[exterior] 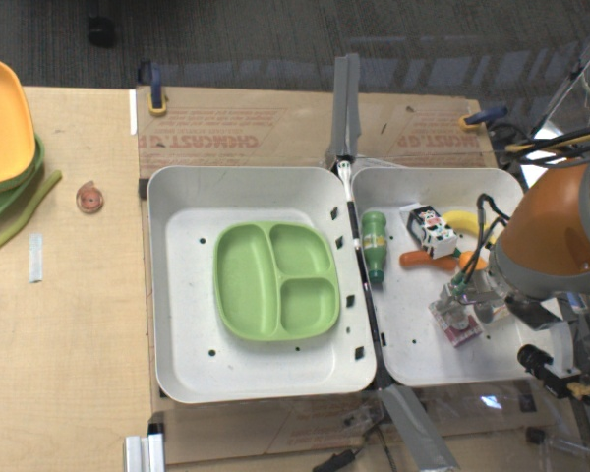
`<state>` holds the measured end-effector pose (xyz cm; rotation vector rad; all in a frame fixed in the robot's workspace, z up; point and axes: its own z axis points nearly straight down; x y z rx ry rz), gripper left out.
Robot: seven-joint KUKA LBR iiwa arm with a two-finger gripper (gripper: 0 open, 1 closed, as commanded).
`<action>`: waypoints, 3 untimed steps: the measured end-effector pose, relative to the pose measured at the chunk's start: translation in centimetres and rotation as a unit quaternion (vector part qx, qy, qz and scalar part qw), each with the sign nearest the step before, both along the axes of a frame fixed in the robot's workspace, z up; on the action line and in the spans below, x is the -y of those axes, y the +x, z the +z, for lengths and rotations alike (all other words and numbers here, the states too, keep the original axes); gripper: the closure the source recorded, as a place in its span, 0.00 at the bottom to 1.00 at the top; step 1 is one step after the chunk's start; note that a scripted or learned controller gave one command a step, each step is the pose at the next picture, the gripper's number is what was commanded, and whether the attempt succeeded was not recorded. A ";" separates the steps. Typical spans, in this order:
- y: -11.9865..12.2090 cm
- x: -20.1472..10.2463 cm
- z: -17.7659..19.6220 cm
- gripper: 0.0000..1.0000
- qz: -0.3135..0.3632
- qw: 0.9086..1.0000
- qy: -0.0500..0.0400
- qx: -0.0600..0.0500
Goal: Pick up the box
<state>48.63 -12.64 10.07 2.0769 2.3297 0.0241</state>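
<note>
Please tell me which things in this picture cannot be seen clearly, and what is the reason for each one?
- Pincer: partly covered by the arm; open or shut is unclear, also whether it touches the small item below.
- That item: too blurred to name.
- Box: its print is too small to read.
- Banana and carrot: their right ends are covered by cables and the arm.
- Right bin: its right rim is behind the arm.

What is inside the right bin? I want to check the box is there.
The right bin holds a green bottle, a small white box, a banana and a carrot. The arm covers its right side.
</note>
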 end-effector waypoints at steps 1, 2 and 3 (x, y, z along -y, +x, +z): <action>2.3 -7.2 8.9 1.00 -0.024 1.000 0.001 -0.014; 0.2 -1.1 -0.6 1.00 0.029 1.000 0.000 -0.011; -0.5 5.3 -0.4 1.00 0.129 0.992 -0.003 -0.007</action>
